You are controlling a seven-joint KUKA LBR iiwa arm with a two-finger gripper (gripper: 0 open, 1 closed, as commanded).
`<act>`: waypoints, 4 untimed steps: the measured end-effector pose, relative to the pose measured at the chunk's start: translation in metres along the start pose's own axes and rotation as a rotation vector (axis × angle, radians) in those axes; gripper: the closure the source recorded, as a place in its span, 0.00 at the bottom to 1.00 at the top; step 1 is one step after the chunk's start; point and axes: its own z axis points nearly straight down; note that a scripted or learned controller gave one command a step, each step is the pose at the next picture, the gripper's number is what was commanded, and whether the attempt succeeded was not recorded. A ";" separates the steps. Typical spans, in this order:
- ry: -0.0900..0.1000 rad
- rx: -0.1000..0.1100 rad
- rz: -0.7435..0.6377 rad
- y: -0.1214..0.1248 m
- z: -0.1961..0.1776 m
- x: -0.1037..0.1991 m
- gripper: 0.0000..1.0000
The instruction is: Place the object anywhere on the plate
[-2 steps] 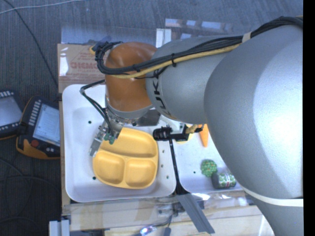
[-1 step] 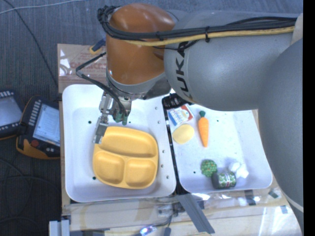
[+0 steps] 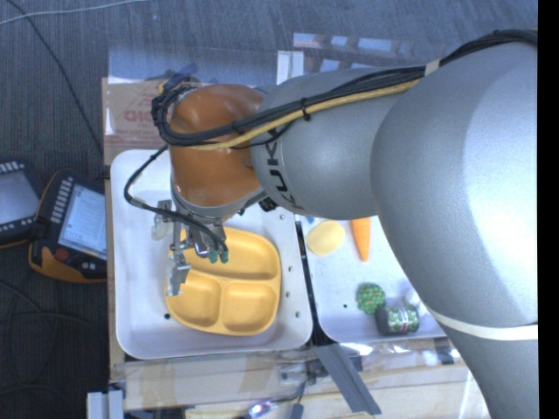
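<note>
The gripper (image 3: 199, 253) hung over the yellow plate (image 3: 229, 286) in the left bin (image 3: 131, 321), its grasp impossible to judge, while lemon (image 3: 325, 236) and carrot (image 3: 362, 237) lay at three o'clock; any release should be low and central

my gripper (image 3: 196, 256) hangs over the left bin (image 3: 131, 321), above the upper left part of the yellow divided plate (image 3: 231, 291); i see nothing between my fingers. in the right bin (image 3: 336, 321) lie a pale yellow lemon (image 3: 325, 236), an orange carrot (image 3: 362, 236), a green broccoli piece (image 3: 370, 298) and a dark can (image 3: 398, 319).
</note>
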 end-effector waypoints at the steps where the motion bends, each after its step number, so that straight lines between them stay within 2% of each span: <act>1: -0.005 -0.002 0.112 -0.012 -0.098 -0.079 0.00; 2: -0.002 -0.003 0.133 -0.018 -0.044 -0.115 0.00; 3: -0.001 0.001 -0.081 -0.009 0.009 -0.048 0.00; 4: -0.005 0.000 0.216 -0.022 -0.023 -0.116 0.00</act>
